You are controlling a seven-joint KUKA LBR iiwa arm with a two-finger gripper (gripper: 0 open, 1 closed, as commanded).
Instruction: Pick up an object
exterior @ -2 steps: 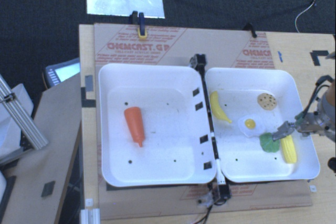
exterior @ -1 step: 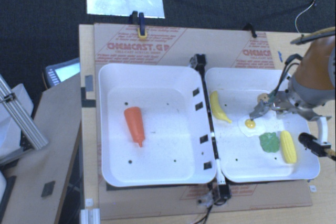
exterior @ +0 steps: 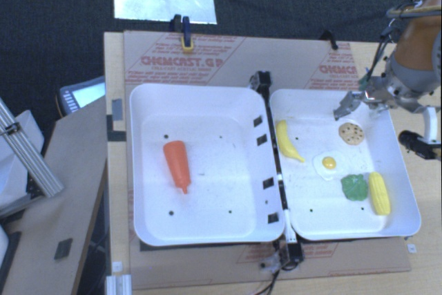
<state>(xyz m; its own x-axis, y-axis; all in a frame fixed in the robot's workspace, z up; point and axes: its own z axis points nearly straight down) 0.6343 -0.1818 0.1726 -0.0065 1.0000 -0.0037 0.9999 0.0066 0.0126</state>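
My gripper [exterior: 360,107] hangs over the back of the right bin [exterior: 407,217], open, with nothing between its fingers. A round cookie [exterior: 351,132] lies just in front of it and below. In the same bin are a yellow banana [exterior: 286,141] by the left wall, a fried egg [exterior: 329,164] in the middle, a green leafy piece [exterior: 355,187], and a corn cob [exterior: 379,193] at the front right. The left bin [exterior: 148,217] holds an orange carrot [exterior: 177,164], lying lengthwise left of centre.
Both bins rest on a cardboard sheet [exterior: 228,59] held by a yellow clamp [exterior: 185,34] at the back. Black clips [exterior: 265,148] line the divide between the bins. A tablet [exterior: 79,97] and an aluminium rail [exterior: 27,155] sit off to the left.
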